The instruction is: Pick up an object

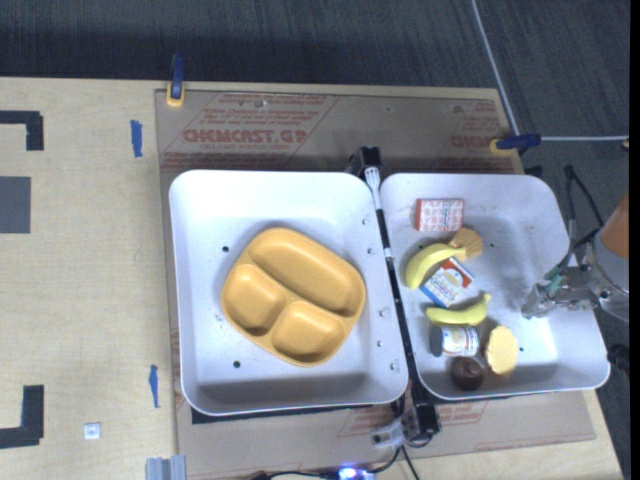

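Objects for picking lay all in the right bin (560,218), in a cluster along its left wall: a small red and white packet (439,213) at the far end, then a yellow banana (427,263) with a small orange-yellow piece (466,241) just beside it, a white carton with blue and red print (447,282) touching the banana, a second banana (459,313) below the carton, a small can (458,342), a dark brown round thing (466,372) nearest the front rim, and a yellow lemon-like fruit (501,349) beside the can. The left bin (200,268), touching the right bin along a dark divider, carried a yellow tray with three compartments (291,294), lying at a slant in its middle. Both bins stood on a brown cardboard sheet (260,128) with red printed letters, held by blue clamps (176,76), on a pale wooden bench (80,298) with black marks and blue tape pieces. Behind the bench was a dark blue-grey carpet floor (300,18). The gripper (545,296) was over the right side of the right bin, well apart from the cluster of objects, above bare white bottom. Nothing was between its fingers; how far they stood apart I cannot tell, because the metal parts were small and blurred.
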{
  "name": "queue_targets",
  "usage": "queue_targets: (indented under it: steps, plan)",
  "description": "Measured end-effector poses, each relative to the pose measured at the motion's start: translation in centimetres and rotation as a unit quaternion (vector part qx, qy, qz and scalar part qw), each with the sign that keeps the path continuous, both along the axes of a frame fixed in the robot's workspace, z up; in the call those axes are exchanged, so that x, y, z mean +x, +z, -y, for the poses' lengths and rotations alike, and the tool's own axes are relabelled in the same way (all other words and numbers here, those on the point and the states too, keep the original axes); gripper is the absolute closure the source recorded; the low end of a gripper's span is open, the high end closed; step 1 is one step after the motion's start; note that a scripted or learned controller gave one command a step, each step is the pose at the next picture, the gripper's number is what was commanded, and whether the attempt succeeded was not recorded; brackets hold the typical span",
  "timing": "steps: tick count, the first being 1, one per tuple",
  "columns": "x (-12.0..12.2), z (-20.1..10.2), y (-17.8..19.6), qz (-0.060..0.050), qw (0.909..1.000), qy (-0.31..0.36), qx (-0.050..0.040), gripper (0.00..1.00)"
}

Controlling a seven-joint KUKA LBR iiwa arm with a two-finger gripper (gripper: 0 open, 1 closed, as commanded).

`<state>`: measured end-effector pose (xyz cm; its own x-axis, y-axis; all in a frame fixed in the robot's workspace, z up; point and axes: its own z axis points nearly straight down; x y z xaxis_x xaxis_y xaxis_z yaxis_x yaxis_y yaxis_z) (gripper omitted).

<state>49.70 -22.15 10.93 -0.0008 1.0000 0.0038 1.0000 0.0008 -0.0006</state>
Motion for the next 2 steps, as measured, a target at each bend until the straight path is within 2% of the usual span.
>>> queue_targets:
  steps: [1, 2]
  plan:
    - [4.80, -7.04, -2.23, 0.005, 1.0000, 0.000, -0.0026, 1.00]
    - [4.72, -6.98, -2.31, 0.004, 1.0000, 0.000, -0.0029, 0.00]
